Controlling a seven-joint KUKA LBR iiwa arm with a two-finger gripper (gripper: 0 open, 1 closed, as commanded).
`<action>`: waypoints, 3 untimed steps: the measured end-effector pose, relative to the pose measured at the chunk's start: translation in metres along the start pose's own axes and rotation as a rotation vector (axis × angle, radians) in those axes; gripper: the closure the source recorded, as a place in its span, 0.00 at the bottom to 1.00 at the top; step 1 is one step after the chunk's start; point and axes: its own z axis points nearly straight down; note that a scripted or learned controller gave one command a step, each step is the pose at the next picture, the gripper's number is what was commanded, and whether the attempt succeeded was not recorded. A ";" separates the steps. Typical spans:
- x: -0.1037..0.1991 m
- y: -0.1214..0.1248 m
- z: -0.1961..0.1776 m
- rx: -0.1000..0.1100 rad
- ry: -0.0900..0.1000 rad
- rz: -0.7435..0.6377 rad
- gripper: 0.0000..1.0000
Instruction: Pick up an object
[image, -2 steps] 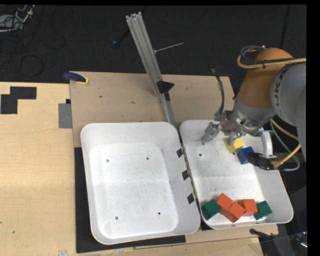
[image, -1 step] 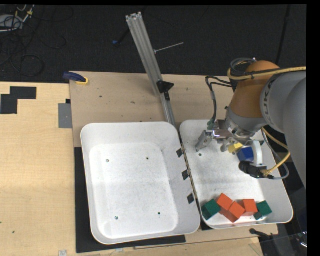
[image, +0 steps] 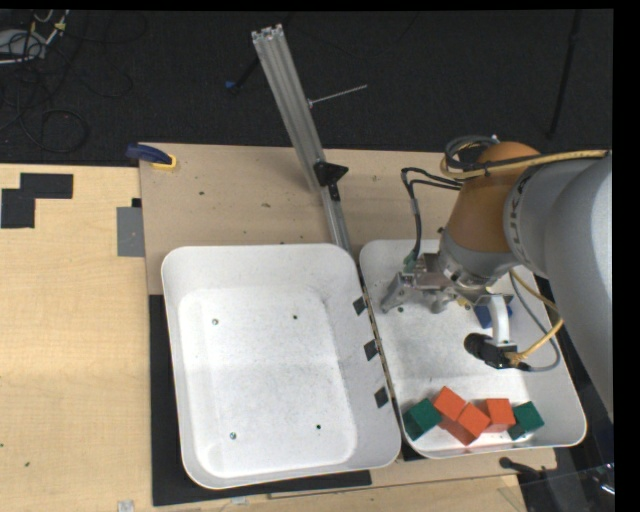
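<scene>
The pale wooden bench takes up most of what I see from here, with a brown board set on it under the two bins. The grey arm comes in from the right, bulky, and its orange band sits just above the wrist. The left bin is the wider of the two, a shallow white tray with rounded corners. The right bin lies tight beside it, and three small black clips sit along the seam between them. A long aluminium rail slants from the top of the view down to the far corner where the bins meet. The gripper hangs low over the far half of the right bin, near its left wall. Whether it is open or closed, or has hold of anything, I cannot tell from this angle. A small blue piece shows just right of it, and I cannot say whether it belongs to the robot. The blocks are bunched at the near edge of the right bin, well apart from the gripper. A green block is on the left, then three orange blocks touching one another, and a second green block on the right. A blue-handled tool lies at the board's far left corner.
</scene>
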 end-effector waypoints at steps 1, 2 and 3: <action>0.005 -0.002 -0.006 0.008 0.010 -0.001 1.00; -0.004 0.005 -0.060 -0.003 0.000 0.000 1.00; -0.008 0.003 -0.103 -0.003 0.000 0.002 1.00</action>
